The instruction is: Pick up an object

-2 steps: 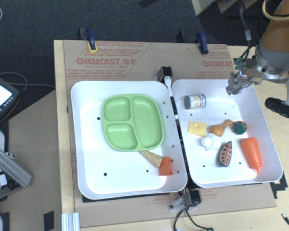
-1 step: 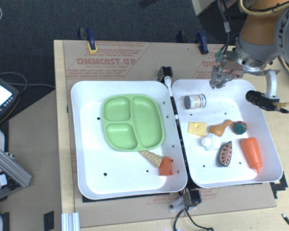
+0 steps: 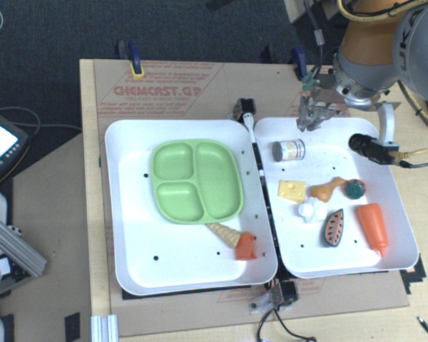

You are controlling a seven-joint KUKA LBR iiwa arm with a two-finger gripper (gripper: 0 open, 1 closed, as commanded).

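The gripper (image 3: 312, 120) hangs at the upper right of the frame, fingers drawn narrow and holding nothing, just above the small jar (image 3: 289, 150) lying on its side (nearest candidate), so the approach is in hand, and next it must spread and descend.

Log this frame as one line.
gripper: above right bin back edge | holding: nothing seen | nearest: jar on side | plate: left bin

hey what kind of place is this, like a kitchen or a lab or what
Most likely a robotics lab bench, not a kitchen. A robot arm's gripper hangs over two white bins clamped onto a board, the food in them looks like toys, such as the carrot, and loose cables run across the carpet.
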